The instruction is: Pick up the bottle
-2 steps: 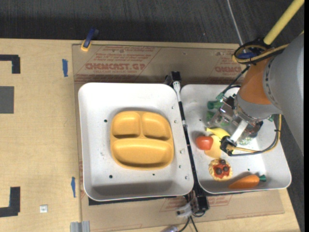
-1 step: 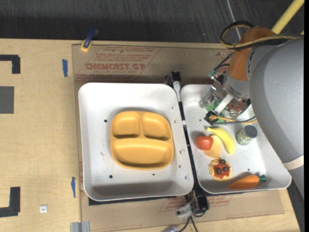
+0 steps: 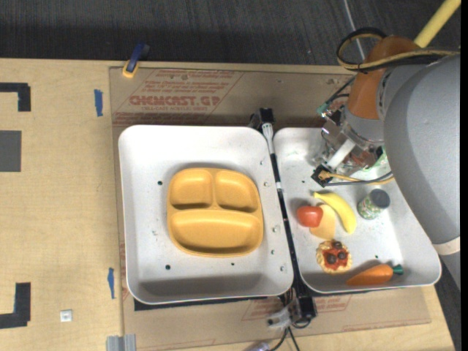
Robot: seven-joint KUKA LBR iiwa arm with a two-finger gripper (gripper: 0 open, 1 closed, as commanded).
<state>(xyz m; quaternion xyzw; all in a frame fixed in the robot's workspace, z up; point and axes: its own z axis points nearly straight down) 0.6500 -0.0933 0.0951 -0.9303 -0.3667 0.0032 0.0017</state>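
Hovering over the far end of the right bin, the gripper sits well up from the target, and here is the line that matters: the bottle lies down and to the right of it in this view, nearer the bin's right wall, tucked close under the big grey arm. It's a small greenish bottle with a dark cap, and it looks to be standing with the cap up, though from this slant I can't be sure of its long axis. The banana lies just to its left, apart from it, with a red fruit beyond that; the carrot is down by the near rim, well clear. So the approach, I'd judge, is a short shift toward the bottle and a drop from above, keeping off the banana. As for the gripper itself, nothing shows in its grasp, and whether it's open or closed I cannot tell from here.
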